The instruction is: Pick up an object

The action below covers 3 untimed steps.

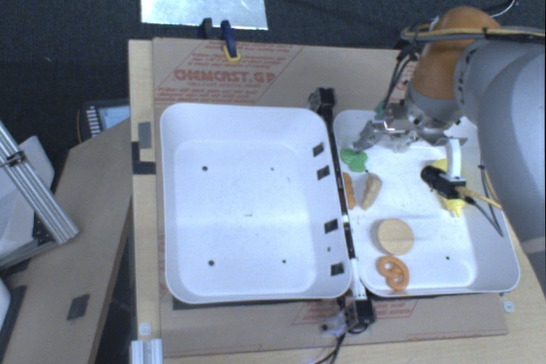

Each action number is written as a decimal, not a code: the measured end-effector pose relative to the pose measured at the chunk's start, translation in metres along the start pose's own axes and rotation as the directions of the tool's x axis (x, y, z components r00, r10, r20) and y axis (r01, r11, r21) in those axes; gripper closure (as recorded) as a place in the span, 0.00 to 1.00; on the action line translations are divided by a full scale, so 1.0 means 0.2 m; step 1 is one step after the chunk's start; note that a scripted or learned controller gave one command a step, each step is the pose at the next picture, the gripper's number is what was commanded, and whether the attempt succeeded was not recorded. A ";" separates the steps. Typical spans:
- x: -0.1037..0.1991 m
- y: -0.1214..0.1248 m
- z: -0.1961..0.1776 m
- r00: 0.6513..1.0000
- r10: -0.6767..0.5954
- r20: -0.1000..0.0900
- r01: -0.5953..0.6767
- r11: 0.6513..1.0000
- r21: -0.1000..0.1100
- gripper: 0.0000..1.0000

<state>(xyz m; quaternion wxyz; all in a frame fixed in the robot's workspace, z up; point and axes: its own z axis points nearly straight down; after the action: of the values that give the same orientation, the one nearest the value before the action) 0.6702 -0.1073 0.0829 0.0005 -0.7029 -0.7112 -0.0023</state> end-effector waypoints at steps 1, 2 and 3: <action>0.15 -0.35 -0.86 1.000 0.005 0.003 -0.005 1.000 -0.012 0.00; 0.37 -0.66 -0.49 1.000 0.006 0.002 -0.006 1.000 0.008 0.00; 0.60 -0.36 -0.51 1.000 0.003 0.004 -0.003 1.000 -0.004 0.00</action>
<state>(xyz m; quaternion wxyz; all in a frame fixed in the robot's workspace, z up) 0.5957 0.0113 0.1849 -0.0021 -0.7041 -0.7101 -0.0023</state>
